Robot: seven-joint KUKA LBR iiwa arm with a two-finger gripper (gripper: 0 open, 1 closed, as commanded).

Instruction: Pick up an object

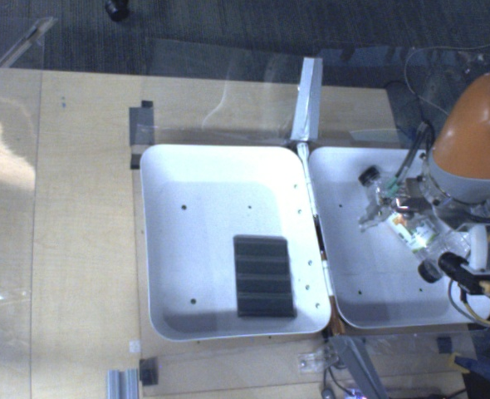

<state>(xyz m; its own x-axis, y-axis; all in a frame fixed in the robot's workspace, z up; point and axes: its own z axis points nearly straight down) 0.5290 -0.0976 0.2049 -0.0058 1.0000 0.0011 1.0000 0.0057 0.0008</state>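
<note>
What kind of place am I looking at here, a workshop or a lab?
Probably a robotics lab's test bench. A grey arm with an orange band hangs over two shallow white bins on a wooden bench, with loose cables around it and a single black ridged block as a test piece.

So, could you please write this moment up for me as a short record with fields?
bins: two shallow white bins side by side, left bin and right bin
object: dark ribbed block, lying flat in the left bin, toward its near right part
arm: grey arm with orange band, reaching in from the view's right over the right bin
tool: tool above the right bin, apart from the block
tool contents: nothing seen between its fingers
task status: block not yet picked up
</note>
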